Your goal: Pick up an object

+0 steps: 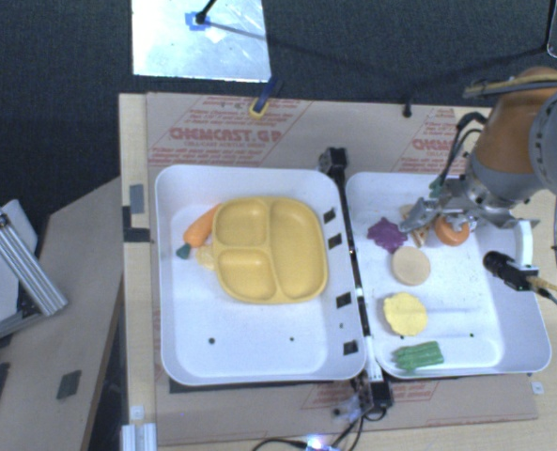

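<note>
My end effector (pixel 435 216) hung low over the right bin's (pixel 522 346) far side, beside the orange piece (pixel 452 233), its nearest candidate; whether it was open or closed I could not tell.

A shiny metal sheet (pixel 200 24) lies at the upper left of the frame on dark carpet (pixel 53 83). Brown printed cardboard (pixel 231 130) covers the table (pixel 85 280) under the bins. An aluminium frame rail (pixel 15 256) slants along the left edge.
</note>
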`<state>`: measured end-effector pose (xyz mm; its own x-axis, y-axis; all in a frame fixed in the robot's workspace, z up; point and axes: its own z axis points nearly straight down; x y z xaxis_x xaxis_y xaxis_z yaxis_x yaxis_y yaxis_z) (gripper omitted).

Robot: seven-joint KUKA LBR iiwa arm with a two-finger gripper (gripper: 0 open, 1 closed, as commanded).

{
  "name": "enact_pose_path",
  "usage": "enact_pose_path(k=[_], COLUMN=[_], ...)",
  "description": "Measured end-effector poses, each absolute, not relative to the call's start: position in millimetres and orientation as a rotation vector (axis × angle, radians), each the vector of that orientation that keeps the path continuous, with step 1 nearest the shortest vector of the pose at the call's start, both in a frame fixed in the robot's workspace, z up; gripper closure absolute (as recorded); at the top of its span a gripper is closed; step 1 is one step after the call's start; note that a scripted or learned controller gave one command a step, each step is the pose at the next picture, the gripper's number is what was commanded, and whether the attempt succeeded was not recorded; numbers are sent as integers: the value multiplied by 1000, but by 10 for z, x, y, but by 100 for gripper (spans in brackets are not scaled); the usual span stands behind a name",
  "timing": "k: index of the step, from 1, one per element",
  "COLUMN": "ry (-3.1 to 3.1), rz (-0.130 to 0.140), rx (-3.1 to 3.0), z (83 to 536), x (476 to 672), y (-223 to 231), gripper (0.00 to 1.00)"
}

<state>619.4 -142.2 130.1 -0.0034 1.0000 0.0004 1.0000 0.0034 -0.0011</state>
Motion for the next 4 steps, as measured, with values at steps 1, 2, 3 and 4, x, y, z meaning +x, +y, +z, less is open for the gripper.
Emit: enact_pose_path(k=[1,2,3,4], ry=[-2226,-2228,-2226,-2231], rz=[-4,-4,-5,-7], rx=[-2221,-2221,-2224,-2222], z=[965,1059,1580,2142], x=[6208,6210,6198,6270], y=[-1420,-1423,-1520,-1608], gripper=[0,100,100,100])
